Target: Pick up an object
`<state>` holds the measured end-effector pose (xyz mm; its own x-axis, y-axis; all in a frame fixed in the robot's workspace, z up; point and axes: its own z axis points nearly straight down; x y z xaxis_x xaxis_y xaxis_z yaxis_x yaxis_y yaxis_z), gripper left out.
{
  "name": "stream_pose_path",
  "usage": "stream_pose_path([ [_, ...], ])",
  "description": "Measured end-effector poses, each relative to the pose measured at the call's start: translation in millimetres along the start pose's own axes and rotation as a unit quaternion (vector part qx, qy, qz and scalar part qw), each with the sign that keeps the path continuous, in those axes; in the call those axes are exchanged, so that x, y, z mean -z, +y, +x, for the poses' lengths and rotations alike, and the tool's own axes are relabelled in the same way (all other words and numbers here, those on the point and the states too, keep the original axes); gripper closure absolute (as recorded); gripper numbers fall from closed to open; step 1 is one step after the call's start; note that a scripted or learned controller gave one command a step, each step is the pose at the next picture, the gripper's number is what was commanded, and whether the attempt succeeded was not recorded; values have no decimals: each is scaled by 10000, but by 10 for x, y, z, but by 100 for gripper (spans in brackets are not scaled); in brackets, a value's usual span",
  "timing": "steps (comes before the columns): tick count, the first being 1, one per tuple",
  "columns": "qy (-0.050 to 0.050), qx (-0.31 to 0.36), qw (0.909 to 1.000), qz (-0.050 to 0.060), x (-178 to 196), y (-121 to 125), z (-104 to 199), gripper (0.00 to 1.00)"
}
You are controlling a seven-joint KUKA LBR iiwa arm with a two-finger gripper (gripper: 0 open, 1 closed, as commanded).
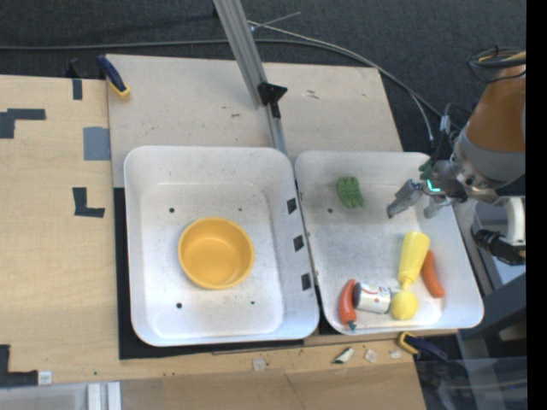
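The left bin (145, 229) carries a yellow bowl (215, 252), round and shallow, sitting upright near the bin's middle and well apart from the fingers, far to their left.

In the right bin (376, 165) a small green object (349, 191) with a ribbed, bumpy surface lies in the upper part, to the left of the fingers and about level with them, near but apart. Lower in the same bin, toward the front wall, a cluster of items lies below the fingers. An orange-red carrot-shaped piece (346, 303) is the leftmost of them, touching a small white can with a red end (372, 298) that lies on its side. Just right of the can sits a yellow lemon-like ball (404, 305). Above the ball a yellow bottle (413, 258) lies tilted, its narrow end pointing up toward the fingers; it is the nearest item below them, though a gap of bare bin floor separates them. Beside the bottle's right edge rests an orange sausage-shaped piece (432, 277), slanted.

The gripper (414, 202) hangs over the right bin's upper right area, beneath the arm's orange band (502, 114). Its two grey fingers (400, 202) are spread apart with nothing between them, pointing down and leftward.
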<state>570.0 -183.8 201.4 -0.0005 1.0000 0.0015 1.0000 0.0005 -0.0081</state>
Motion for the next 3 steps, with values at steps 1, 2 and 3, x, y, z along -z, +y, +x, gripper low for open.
stream_pose_path([
  [1, -6, 3, 10000, -31, 32, 14, -2, 0],
  [2, -4, 5, 10000, 9, -643, 4, 27, 0],
  [3, -26, 4, 10000, -46, -1148, 12, 28, 0],
])
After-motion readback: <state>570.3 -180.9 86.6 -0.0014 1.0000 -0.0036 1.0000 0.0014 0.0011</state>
